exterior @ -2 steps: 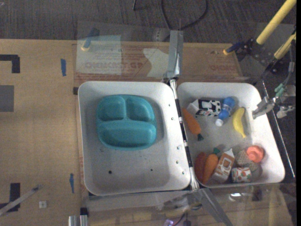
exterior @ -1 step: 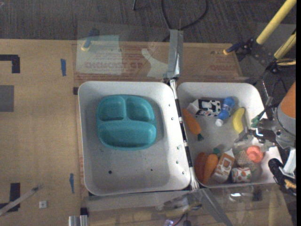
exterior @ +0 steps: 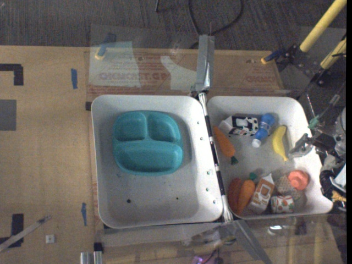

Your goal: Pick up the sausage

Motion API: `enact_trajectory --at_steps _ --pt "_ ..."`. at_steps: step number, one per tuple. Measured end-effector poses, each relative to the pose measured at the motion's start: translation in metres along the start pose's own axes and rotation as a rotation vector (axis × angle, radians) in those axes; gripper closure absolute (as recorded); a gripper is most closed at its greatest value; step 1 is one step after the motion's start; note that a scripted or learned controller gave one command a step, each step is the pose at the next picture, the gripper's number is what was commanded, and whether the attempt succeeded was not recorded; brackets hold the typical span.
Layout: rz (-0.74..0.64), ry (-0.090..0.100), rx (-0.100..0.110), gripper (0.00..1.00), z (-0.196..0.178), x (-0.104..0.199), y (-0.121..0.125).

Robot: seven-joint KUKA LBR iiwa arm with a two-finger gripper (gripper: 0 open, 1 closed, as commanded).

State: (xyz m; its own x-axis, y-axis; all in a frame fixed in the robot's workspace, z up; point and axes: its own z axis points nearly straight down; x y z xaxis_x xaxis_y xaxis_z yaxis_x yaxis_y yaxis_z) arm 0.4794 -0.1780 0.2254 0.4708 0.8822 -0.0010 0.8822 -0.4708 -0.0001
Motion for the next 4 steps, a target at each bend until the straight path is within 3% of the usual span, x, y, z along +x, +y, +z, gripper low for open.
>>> enact_trajectory --at_steps 1,2,3,4 --pt "0.111 0.001 0.001 0.0 0.113 0.052 -0.028" --pt "0.577 -0.001 0.002 0.0 -0.113 0.116 -0.041" --pt "0.742 -0.001 0.001 0.0 -0.208 0.139 -0.063" --pt "0.87 -0.003 0.005 0.0 -0.018 0.15 -0.081"
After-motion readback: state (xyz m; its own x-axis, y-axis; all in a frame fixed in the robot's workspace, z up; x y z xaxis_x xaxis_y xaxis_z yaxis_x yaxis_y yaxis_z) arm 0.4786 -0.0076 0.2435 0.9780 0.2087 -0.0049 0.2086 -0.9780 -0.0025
